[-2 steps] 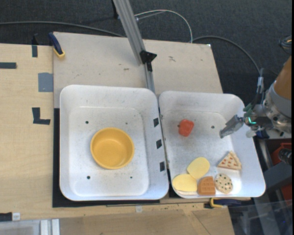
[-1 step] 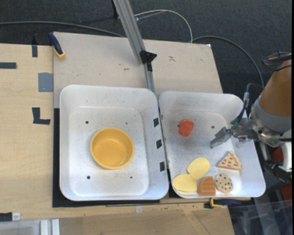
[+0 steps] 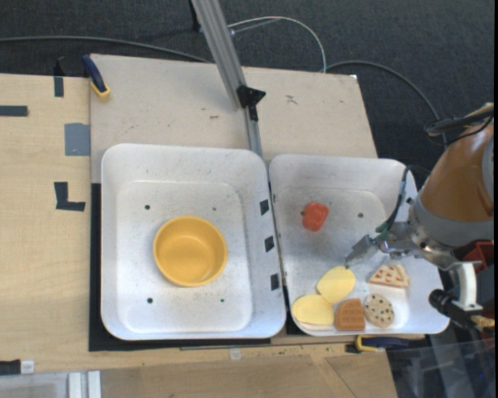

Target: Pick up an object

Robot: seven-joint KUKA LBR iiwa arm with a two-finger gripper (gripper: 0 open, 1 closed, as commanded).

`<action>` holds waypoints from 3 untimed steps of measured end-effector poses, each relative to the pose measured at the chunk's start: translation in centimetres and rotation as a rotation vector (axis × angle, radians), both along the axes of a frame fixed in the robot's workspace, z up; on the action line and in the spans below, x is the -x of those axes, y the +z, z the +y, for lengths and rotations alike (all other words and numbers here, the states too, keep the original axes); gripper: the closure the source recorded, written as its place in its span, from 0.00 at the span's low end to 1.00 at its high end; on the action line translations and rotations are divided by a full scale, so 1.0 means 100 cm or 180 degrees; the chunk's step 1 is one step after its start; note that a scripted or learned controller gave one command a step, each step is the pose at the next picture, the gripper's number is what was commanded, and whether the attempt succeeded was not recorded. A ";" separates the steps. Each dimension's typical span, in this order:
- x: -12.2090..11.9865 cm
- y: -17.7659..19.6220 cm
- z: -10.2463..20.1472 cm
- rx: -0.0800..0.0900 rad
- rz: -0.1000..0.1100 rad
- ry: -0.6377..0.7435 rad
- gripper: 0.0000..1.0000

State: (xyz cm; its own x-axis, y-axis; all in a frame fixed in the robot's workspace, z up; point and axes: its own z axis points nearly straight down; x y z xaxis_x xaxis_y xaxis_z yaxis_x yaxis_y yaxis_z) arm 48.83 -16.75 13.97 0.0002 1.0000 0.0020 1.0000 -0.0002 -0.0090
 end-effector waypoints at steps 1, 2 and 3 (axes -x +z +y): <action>-0.002 -0.050 0.001 0.0008 -0.0047 0.0003 0.00; -0.001 -0.039 0.001 0.0004 -0.0035 0.0007 1.00; -0.002 0.023 0.004 0.0010 -0.0040 0.0007 1.00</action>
State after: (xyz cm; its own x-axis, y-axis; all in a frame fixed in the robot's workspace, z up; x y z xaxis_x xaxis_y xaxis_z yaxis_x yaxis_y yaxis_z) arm 49.01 -16.36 16.31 -0.0019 1.0000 -0.0010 1.0000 0.0019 0.0035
